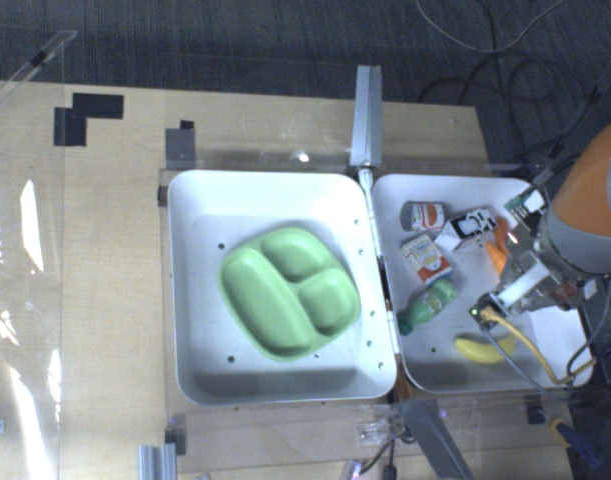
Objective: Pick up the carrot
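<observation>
While the gripper (507, 298) hangs low over the right bin (425, 368), whether it is parted or closed cannot be told. Just beside it, toward the bin's far wall, lies the carrot (496, 256), partly hidden by the wrist. Just nearer than the gripper lies a banana (480, 349), and a green bottle (428, 304) rests to its left. Farther off are a can (422, 215), a small carton (426, 254) and a dark packet (473, 223). A green divided plate (289, 291) sits in the left bin (200, 208). The arm (590, 208) enters from the right, wrist tilted downward.
</observation>
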Robot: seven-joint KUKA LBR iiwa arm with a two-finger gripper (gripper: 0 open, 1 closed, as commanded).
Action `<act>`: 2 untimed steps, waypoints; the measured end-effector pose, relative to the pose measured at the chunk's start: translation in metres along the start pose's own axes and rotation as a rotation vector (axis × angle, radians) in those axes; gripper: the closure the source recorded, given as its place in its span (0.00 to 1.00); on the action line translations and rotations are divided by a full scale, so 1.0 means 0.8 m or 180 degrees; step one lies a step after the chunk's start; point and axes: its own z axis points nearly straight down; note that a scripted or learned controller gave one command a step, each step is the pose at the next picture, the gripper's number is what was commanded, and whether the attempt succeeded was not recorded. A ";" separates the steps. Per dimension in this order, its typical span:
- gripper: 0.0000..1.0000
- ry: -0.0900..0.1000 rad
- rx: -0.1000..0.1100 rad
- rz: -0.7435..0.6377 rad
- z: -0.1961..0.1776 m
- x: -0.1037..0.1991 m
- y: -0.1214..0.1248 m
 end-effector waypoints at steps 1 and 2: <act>1.00 -0.0003 0.0012 0.0253 0.081 -0.004 0.014; 1.00 0.0005 0.0001 0.1114 0.002 -0.005 0.008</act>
